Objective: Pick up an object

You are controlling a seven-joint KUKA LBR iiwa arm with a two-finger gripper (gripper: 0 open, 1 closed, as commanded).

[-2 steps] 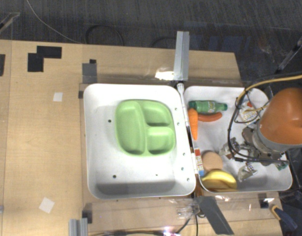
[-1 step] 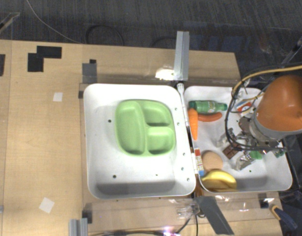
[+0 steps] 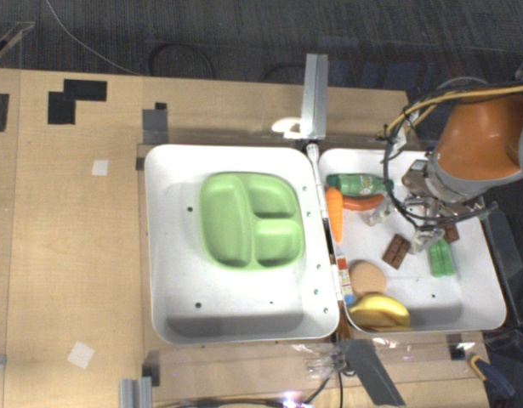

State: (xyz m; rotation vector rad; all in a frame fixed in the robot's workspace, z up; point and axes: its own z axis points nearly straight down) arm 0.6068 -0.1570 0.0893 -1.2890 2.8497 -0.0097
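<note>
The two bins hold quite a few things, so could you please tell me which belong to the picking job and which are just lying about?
Job:
- pincer, low in the right bin
- pickable items there: carrot, bottle, chocolate bar, green block, round brown item, banana

Lying about:
- green tray in the left bin

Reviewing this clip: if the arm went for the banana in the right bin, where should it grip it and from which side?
Probably across the middle of the banana, from straight above. It lies flat along the near wall of the right bin, so a side approach looks blocked there. The round brown item sits close on its far side, leaving little finger room.
</note>
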